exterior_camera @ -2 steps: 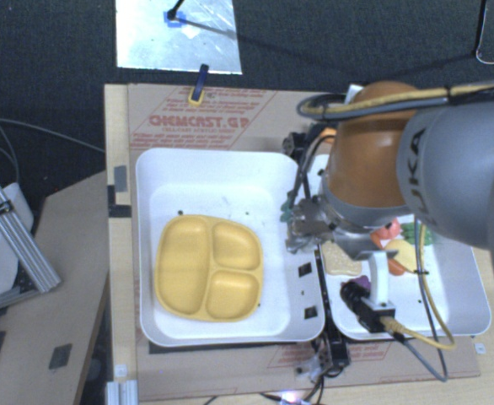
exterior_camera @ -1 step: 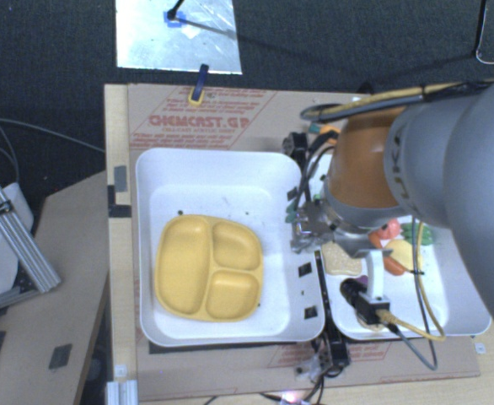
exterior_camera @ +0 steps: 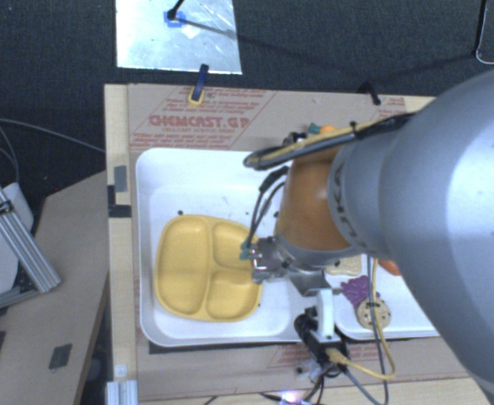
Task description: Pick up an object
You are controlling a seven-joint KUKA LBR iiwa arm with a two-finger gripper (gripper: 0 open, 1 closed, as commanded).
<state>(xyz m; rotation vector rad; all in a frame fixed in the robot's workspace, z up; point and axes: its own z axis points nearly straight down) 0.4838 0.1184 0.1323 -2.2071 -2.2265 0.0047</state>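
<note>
A yellow divided plate (exterior_camera: 201, 268) lies in the left white bin (exterior_camera: 171, 175), filling its lower half. My gripper (exterior_camera: 255, 260) hangs over the plate's right edge, just below the orange wrist band (exterior_camera: 310, 205). The arm's grey body covers most of the right bin. Beside the arm in that bin I see a purple object (exterior_camera: 357, 290), a round tan object (exterior_camera: 372, 312), a pale flat piece (exterior_camera: 345, 267) and a bit of something orange (exterior_camera: 389, 267).
Cables (exterior_camera: 268, 188) loop from the wrist over the left bin's right side. More cables (exterior_camera: 331, 357) trail over the bench's front edge. A cardboard sheet (exterior_camera: 205, 121) lies under the bins. A metal frame (exterior_camera: 11, 226) stands at the left.
</note>
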